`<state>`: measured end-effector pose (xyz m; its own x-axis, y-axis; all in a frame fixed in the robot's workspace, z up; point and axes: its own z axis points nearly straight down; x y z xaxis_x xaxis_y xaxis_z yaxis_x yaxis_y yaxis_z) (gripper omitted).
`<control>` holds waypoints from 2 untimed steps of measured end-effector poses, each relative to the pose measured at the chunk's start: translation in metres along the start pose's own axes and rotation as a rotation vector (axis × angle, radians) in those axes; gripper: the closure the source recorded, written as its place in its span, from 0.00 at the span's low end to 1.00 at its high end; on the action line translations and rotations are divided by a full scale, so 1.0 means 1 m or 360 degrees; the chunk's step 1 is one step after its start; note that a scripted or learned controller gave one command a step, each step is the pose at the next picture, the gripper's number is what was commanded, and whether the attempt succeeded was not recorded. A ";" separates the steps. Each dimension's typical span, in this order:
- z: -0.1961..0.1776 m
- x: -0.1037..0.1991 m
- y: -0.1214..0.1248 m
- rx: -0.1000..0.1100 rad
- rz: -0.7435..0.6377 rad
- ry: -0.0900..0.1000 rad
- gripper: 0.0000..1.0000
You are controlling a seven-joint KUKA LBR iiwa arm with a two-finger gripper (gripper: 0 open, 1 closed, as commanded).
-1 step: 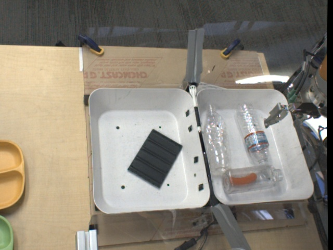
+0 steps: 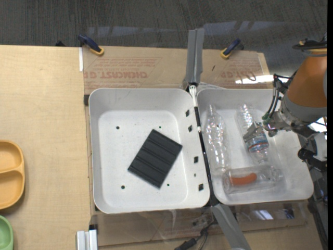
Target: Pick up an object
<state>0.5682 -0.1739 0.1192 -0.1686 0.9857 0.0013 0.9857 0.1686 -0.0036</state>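
A black ribbed rectangular pad [image 2: 155, 158] lies flat and turned at an angle in the left bin [image 2: 104, 108]. In the right bin [image 2: 296, 191], a crumpled clear plastic bottle [image 2: 215, 138] lies along the left wall. A second clear bottle [image 2: 246, 114] lies in the middle. A clear container with an orange-red item inside [image 2: 251, 179] rests near the front wall. My gripper [image 2: 256, 135] hangs low over the middle bottle's lower half, right at it; the arm comes in from the right. Whether anything is held is unclear.
A divider ridge [image 2: 197, 139] separates the two bins. Cardboard [image 2: 125, 69] with two clamps [image 2: 91, 45] [image 2: 231, 48] lies behind them. A yellow-orange divided tray [image 2: 8, 174] and a green dish [image 2: 4, 234] sit at the wooden bench's left edge.
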 end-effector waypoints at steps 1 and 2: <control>-0.010 -0.001 0.001 -0.0004 0.0004 -0.0003 1.00; -0.085 0.058 0.023 -0.0006 0.0075 -0.0004 1.00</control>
